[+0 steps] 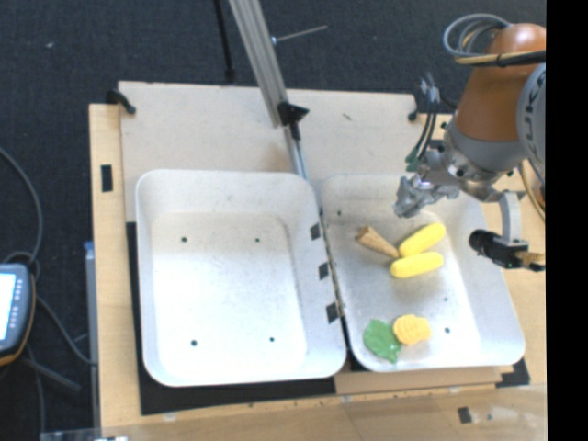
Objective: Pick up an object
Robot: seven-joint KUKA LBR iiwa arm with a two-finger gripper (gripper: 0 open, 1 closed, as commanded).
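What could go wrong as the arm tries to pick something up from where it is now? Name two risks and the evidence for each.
1. The two yellow pieces lie touching, with the tan cone alongside. The gripper may nudge one while closing on another.
2. The gripper hovers near the right bin's far wall, so a descent there might clip the wall or miss.

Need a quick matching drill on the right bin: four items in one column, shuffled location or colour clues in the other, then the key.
Things:
1. tan cone
2. green piece
3. upper yellow piece
4. tool

Clues:
A. front of the right bin, beside a round yellow-orange piece
B. hovering over the bin's back part
C. nearest the divider between the bins, mid-bin
D. directly above the other long yellow piece, just under the tool

Pairs: 1-C, 2-A, 3-D, 4-B
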